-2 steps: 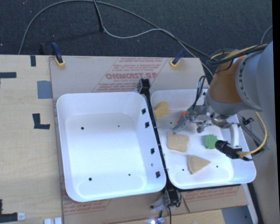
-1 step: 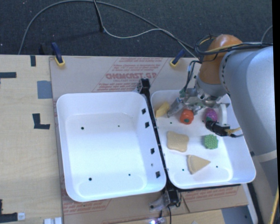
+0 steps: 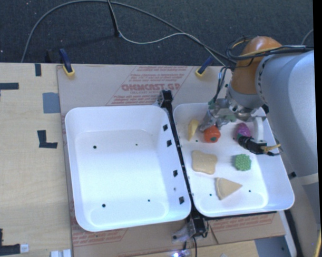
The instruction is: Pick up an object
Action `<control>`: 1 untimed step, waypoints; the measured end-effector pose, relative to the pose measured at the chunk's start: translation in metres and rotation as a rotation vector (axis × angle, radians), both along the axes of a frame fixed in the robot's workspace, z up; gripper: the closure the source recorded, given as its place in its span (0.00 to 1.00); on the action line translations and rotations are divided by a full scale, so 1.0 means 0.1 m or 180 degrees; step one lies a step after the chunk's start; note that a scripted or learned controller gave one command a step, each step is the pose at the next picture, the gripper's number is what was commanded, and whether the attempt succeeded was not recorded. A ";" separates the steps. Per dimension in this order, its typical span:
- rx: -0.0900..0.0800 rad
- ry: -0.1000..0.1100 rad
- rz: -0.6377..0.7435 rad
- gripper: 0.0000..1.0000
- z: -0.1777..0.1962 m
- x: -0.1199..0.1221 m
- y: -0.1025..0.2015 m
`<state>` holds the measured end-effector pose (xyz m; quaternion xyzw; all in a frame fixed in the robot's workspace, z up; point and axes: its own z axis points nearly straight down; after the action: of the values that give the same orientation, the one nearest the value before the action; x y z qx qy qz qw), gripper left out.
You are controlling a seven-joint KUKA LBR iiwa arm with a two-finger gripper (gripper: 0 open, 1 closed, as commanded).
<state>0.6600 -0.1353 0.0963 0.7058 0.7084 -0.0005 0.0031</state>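
The grey arm (image 3: pixel 286 94) reaches in from the right, its orange band (image 3: pixel 253 64) high over the far corner of the right bin (image 3: pixel 279 197). The tool (image 3: pixel 216 121) hangs low inside that bin, directly above a small red-orange object (image 3: pixel 212 134) that looks like a tomato. Whether the tool is open, closed, or gripping that object cannot be told; the metal parts crowd together there and the object sits right at their lower end.

Just left of the red-orange object lies a slim yellow piece (image 3: pixel 192 129), near the divider between the bins. To the right, close to the arm, sits a magenta object (image 3: pixel 243 131), and below it a green knobbly object (image 3: pixel 242 162). A tan bread-like slice (image 3: pixel 204 162) lies towards the middle of the bin floor, with a pale wedge-shaped piece (image 3: pixel 227 188) nearer the front edge, apart from it.

The left bin (image 3: pixel 76 123) stands beside it on the bench (image 3: pixel 19 156). A cable (image 3: pixel 147 36) runs across the dark floor behind.
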 end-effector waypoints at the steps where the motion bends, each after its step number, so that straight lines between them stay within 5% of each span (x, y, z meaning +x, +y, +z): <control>1: 0.0023 -0.0009 0.0010 1.00 0.94 -0.35 0.65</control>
<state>0.6252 -0.0708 0.1905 0.7046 0.7096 0.0031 0.0016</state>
